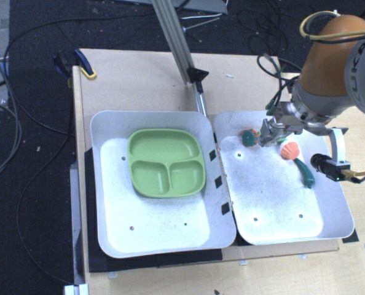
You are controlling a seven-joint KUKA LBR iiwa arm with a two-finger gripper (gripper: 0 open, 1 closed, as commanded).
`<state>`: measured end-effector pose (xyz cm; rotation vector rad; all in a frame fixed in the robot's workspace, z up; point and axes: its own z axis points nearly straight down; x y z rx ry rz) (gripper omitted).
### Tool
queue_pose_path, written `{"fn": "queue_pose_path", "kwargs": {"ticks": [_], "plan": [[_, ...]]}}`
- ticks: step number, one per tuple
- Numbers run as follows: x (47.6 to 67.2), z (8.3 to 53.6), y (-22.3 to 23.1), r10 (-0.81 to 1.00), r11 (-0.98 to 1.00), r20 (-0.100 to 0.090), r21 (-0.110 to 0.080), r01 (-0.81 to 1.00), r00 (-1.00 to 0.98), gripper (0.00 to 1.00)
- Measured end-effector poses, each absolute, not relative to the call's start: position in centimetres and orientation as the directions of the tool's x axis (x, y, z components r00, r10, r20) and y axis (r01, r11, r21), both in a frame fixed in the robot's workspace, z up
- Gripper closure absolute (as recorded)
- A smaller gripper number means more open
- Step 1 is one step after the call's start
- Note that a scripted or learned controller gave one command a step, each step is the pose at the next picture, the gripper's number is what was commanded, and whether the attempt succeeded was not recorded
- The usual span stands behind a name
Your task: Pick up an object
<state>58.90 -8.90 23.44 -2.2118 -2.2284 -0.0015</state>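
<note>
In the right bin (281,220) a small teal and orange object (250,137) lies near the far left corner. A salmon-pink round piece (289,150) sits further right, and a green stick-shaped piece (306,173) lies beside it, toward the bin's right side. My gripper (269,134) hangs low over the far part of this bin, between the teal object and the pink piece, close to both. I see nothing lifted off the bin floor.
The left bin (152,226) holds a light green divided plate (167,163) in its far half. A metal pole (176,35) slants up from between the bins at the back. Cables run over the dark floor beyond the bench.
</note>
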Motion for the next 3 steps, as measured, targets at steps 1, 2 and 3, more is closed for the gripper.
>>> {"fn": "queue_pose_path", "kwargs": {"ticks": [1,2,3], "plan": [[58.5,22.8,-3.4,1.0,0.008,0.002,-0.001,1.0,-0.008,1.0],[58.7,22.5,1.1,1.0,0.007,0.001,0.0,1.0,-0.007,1.0],[59.8,23.8,6.0,1.0,0.008,0.002,0.003,1.0,-0.008,1.0]]}}
